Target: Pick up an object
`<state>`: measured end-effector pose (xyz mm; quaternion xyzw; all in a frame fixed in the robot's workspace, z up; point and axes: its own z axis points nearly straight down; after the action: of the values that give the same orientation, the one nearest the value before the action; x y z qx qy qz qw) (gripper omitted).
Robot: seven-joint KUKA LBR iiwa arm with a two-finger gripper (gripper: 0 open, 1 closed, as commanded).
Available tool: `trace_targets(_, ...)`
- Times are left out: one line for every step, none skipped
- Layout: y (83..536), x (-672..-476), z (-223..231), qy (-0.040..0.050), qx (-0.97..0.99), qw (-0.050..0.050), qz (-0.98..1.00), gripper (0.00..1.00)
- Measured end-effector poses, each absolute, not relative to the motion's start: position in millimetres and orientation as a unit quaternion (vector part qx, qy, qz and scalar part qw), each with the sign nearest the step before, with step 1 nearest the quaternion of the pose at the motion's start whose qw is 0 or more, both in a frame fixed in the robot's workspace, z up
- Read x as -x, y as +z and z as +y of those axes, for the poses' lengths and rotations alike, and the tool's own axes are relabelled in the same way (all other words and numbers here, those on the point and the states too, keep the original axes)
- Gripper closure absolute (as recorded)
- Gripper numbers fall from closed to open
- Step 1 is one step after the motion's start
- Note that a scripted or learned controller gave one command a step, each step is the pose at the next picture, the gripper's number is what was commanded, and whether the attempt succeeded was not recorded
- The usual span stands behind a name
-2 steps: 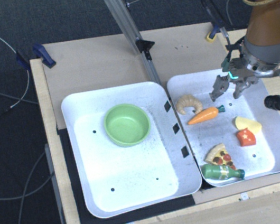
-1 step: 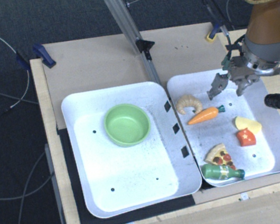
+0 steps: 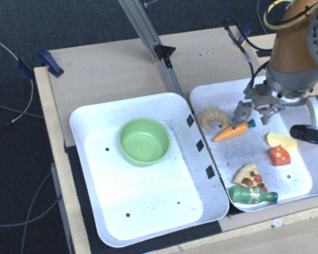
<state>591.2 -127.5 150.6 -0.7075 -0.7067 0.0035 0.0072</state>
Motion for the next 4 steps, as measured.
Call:
trace_targets(99,-590.9,-126,0.0019,0.708,0.007,-0.707,0.00)
trace_targets(115,-593.2,-125,-0.0012,0.707,0.004,-0.707,1.00)
trace_targets(166,-595.7,-116,-0.0026,0.706,-0.002,-0.708,1.00)
trace_targets(213,-597.9,-120,-0.0025,0.707,-0.002,-0.707,1.00)
